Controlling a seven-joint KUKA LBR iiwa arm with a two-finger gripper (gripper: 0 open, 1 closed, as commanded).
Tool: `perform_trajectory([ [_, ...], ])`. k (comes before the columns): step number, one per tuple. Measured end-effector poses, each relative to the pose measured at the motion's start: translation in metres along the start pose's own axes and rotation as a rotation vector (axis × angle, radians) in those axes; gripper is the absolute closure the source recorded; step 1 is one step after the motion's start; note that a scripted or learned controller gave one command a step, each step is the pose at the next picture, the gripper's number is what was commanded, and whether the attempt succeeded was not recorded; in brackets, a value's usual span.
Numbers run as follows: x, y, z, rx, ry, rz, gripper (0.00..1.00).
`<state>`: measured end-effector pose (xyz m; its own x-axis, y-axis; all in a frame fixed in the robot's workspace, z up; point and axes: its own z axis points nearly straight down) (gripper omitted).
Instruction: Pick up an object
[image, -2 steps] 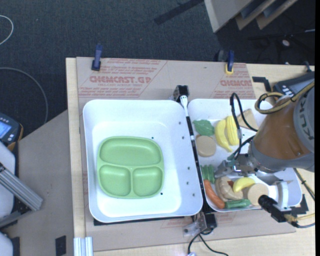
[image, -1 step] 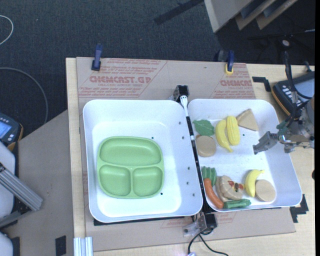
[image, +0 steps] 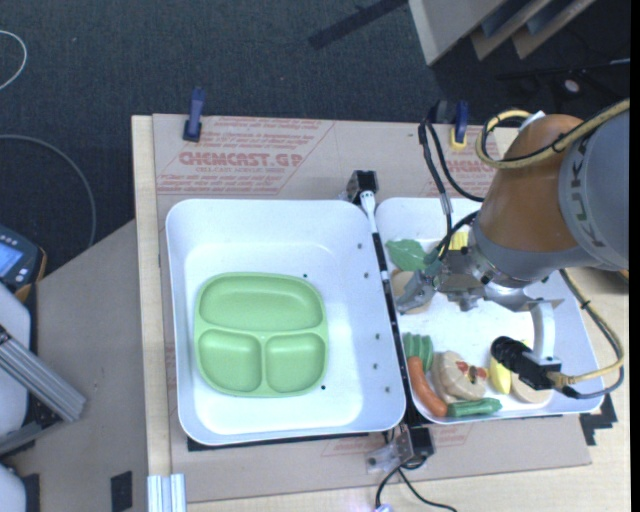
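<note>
My gripper (image: 418, 292) hangs low over the upper left part of the right bin (image: 575, 312), close to its left wall. Just above it lies a green leafy toy (image: 404, 252). Something small and tan sits right at the gripper's tip, and I cannot tell whether it is held. Along the bin's front lie green bean pods (image: 418, 348), an orange carrot (image: 428, 391), a round brown-and-cream piece (image: 460, 375), a yellow piece (image: 500, 379) and a green pod (image: 476, 407). The arm's orange band (image: 530, 185) hides the bin's back right part.
The left bin (image: 190, 240) holds a green divided plate (image: 262, 332). A black clamp (image: 361, 186) sits at the back where the two bins meet. Cables run behind the right bin.
</note>
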<state>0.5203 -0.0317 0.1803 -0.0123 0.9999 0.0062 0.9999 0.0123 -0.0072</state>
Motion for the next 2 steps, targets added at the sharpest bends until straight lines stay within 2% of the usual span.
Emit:
perform_trajectory([
  [1,-0.008,0.0,-0.015,-0.008,-0.006,0.012,1.0],
  [2,0.085,-0.041,-0.102,-0.016,-0.001,0.0,1.0],
])
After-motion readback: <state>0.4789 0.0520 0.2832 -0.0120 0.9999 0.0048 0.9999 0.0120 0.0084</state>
